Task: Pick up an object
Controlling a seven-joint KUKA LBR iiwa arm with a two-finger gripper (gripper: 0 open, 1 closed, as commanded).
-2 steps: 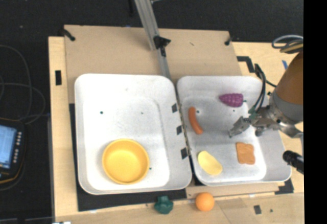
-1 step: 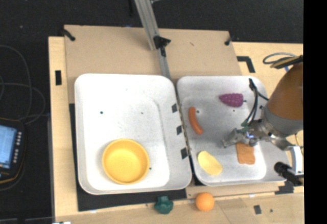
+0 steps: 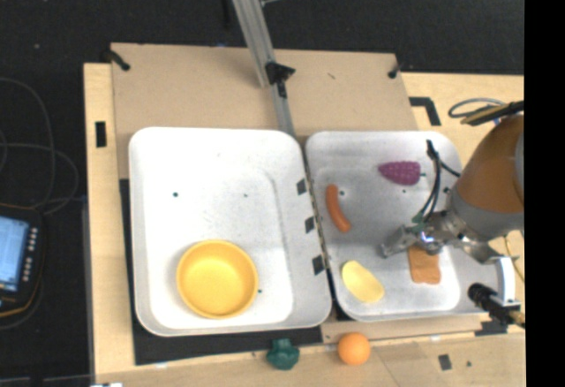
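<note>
Camera view: the tool (image 3: 422, 242) sits low inside the right bin (image 3: 353, 151), directly above and touching or nearly touching the top edge of a tan toast-like slab (image 3: 425, 269). Whether its grip is apart or together cannot be told from this angle; nothing is seen clamped. The same bin holds an orange sausage-shaped piece (image 3: 337, 208) near its left wall, a purple grape cluster (image 3: 400, 171) toward the far side, and a pale yellow piece (image 3: 362, 281) at the near left. The left bin (image 3: 212, 173) contains a yellow bowl (image 3: 217, 277). On the surface (image 3: 221, 85), before the bins, lie an orange ball (image 3: 353, 348) and a green item (image 3: 282, 354).
</note>
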